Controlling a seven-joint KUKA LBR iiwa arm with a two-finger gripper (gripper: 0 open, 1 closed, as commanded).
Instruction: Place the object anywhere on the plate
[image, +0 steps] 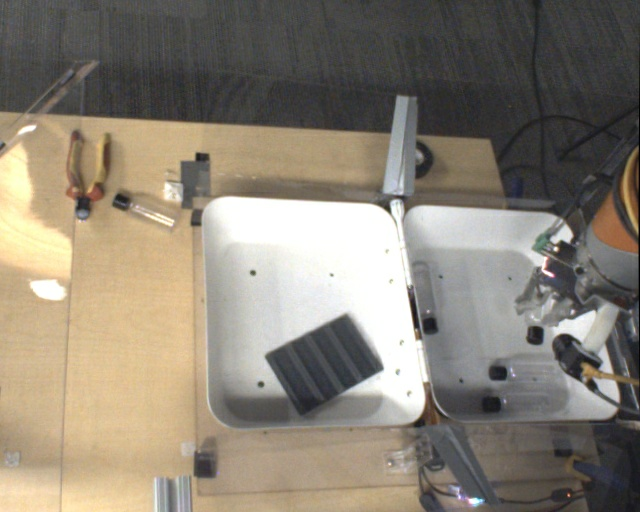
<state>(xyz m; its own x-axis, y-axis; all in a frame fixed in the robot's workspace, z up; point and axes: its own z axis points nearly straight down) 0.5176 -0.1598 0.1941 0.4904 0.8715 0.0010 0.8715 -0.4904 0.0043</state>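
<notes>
Now, gripper (541, 303): hanging low over the right part of the right bin (470, 232); whether it is parted or closed, I cannot tell, and nothing is showing as grasped.
Arm (608, 240): reaching in from the right, its orange band sitting above the wrist.
Small black pieces: 1 (497, 373) is lying near the front of the right bin, just left of a faint clear piece (530, 373); another (490, 404) is lying nearer the front wall; both are lying below and left of the gripper, apart from it.
Third black piece (428, 325): lying by the right bin's left wall.
Dark ribbed slab (324, 363): lying flat and turned at a slant in the front half of the left bin (300, 225), well apart from the gripper, carrying nothing.
Bench (120, 380): carrying the 2 bins side by side.
Pliers (87, 172): lying at the bench's far left.
Small vial (146, 209): lying just right of the pliers.
</notes>
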